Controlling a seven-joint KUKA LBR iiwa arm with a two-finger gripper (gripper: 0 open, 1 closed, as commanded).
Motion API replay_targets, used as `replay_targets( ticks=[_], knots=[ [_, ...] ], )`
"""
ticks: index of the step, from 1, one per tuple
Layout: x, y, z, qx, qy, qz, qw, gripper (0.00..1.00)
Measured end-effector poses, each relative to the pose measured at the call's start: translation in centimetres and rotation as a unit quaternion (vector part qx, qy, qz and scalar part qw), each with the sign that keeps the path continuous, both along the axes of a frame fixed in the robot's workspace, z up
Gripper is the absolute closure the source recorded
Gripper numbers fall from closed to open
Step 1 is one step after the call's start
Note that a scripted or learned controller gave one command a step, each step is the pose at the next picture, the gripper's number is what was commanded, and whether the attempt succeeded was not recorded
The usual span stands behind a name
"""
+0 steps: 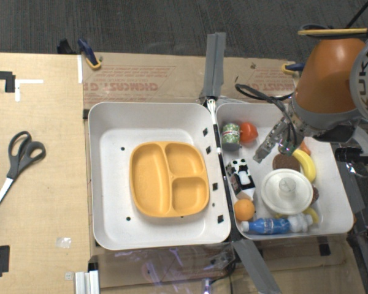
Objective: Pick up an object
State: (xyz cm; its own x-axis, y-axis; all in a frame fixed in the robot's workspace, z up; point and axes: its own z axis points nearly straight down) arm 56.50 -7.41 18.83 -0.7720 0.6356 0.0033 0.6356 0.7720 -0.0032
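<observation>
My gripper (273, 151) hangs over the middle of the right bin (338, 225), open, with bare bin floor showing between its fingers. Just right of it lie a brown round object (286, 162) and a yellow banana (305, 163). To its left stand a green can (231, 133) and a red-orange ball (248, 131). Below are a white round bowl (286, 190), a black-and-white toy (240, 175), an orange (244, 209) and a clear bottle with a blue cap (275, 225). The arm hides the bin's far right corner.
The left bin (104, 182) holds a yellow divided plate (169, 179). Scissors (17, 161) lie on the wooden bench at far left. A grey bar (213, 66) stands behind the divide between the bins, and cables run near the arm at the right.
</observation>
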Motion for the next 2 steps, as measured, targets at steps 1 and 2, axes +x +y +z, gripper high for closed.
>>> replay_targets(
  ticks=[1, 2],
  knots=[
    [-0.4, -13.0, 9.2, -0.0003, -0.002, 0.025, 0.9997, 1.0],
    [6.7, -14.5, -9.7, -0.0002, -0.004, 0.065, 0.9978, 1.0]
  ],
)
